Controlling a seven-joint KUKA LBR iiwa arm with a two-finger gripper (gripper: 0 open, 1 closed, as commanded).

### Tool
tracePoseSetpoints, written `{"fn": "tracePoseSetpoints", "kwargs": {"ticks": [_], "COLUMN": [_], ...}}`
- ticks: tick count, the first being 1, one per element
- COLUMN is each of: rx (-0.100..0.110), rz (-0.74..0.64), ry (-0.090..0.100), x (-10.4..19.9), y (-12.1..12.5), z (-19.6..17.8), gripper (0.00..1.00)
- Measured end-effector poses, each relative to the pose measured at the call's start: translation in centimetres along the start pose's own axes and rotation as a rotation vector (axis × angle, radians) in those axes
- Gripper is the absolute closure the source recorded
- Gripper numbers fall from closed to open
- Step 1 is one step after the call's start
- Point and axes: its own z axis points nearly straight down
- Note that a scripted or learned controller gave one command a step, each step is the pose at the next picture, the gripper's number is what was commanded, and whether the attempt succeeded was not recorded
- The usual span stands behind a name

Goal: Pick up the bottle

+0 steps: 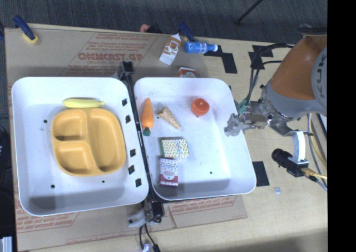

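Nearest lies a red packet in the right bin. Further right, the bottle is seen outside it, on the bench beyond its far rim — well apart from the gripper, whose state cannot be told. Among the bin's clutter, a wrong thing may be grasped instead.

Blue bottle, orange carrot, yellow banana, white bins.

Bench with two bins, bottle.

two shallow white bins: smooth, slightly glossy plastic
yellow divided tray: matt plastic
small clear blue-capped bottle: shiny plastic
brown printed sheet: matt cardboard
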Motion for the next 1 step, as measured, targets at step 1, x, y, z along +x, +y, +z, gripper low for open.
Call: {"fn": "tracePoseSetpoints", "kwargs": {"ticks": [1], "rx": [-0.001], "rz": [-0.223], "ry": [0.001], "x": [1.02], "y": [-3.95], "z": [3.72], "gripper": [1.0]}}
